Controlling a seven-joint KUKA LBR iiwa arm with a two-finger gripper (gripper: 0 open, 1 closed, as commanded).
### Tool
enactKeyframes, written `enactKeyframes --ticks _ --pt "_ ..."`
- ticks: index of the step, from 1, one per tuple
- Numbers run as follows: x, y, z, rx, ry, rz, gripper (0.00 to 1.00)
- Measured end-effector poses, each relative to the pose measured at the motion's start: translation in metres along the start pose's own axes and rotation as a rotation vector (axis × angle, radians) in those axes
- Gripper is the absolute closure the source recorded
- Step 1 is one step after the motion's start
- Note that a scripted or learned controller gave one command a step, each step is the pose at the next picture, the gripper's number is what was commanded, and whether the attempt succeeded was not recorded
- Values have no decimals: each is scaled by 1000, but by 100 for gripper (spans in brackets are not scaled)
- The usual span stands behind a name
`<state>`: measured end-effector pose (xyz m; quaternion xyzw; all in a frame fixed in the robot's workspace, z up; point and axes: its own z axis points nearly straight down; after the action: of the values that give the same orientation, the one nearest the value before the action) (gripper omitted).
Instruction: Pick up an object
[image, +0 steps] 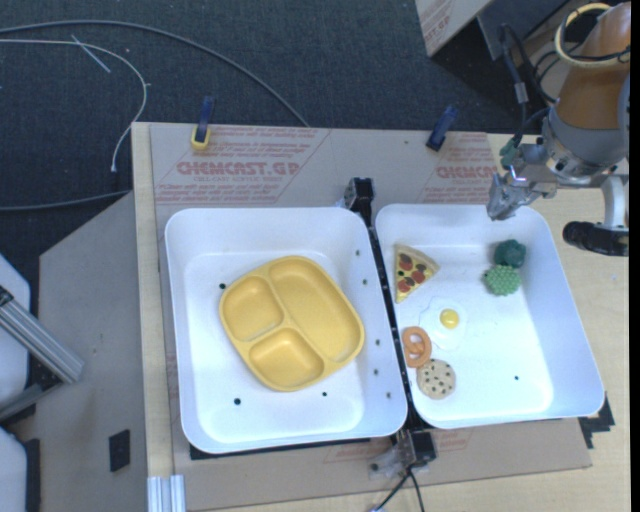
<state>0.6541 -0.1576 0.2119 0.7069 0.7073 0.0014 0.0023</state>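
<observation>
Broccoli (505, 268), two knobbly green toy florets lying touching in the upper right of the right bin (560, 390), looks like the nearest candidate for picking, since the gripper (500, 205) hangs just above the bin's far rim, near them but clearly apart. Whether its fingers are open or shut I cannot tell at this size; nothing shows between them. I judge this as the approach step, before any grasp: the next move calls for travelling down the frame and descending over one piece. Other choices lie toward the bin's left side: a flat pizza slice (411, 270), a glossy fried egg (446, 323), a looped pretzel (416, 346) and a round speckled cookie (436, 379), all thin and harder to pinch. In the left bin (200, 400) sits a smooth yellow divided tray (290, 322).
</observation>
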Motion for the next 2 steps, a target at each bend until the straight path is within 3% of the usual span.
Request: enactKeyframes --ticks 1,2 --pt "0 1 -24 0 0 0 100" --pt "49 -20 -13 9 3 -3 100"
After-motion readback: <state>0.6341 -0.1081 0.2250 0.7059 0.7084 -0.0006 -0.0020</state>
